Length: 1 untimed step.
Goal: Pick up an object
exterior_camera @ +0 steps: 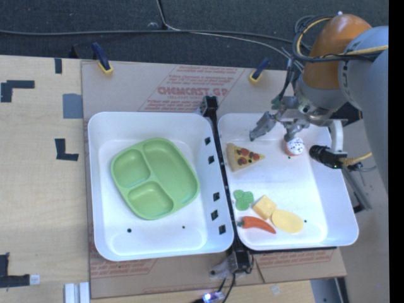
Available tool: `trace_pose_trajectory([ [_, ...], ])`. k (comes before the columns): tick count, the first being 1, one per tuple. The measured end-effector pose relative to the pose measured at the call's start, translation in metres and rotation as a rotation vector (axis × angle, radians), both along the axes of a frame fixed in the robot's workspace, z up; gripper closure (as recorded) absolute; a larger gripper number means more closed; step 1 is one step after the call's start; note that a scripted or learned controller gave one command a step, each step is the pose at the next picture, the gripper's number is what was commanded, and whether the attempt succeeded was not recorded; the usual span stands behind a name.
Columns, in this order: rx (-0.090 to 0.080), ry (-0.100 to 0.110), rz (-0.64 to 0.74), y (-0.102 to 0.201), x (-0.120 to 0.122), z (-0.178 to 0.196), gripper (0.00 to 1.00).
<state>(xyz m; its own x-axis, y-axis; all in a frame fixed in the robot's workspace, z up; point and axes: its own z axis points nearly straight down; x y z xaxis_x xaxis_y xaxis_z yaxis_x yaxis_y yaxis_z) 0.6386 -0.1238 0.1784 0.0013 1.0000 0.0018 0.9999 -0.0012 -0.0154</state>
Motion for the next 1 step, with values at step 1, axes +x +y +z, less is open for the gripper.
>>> trace_pose_trajectory([
  [1,-0.002,-0.014,0.003,0.0003,0.0034,0.0085,0.00],
])
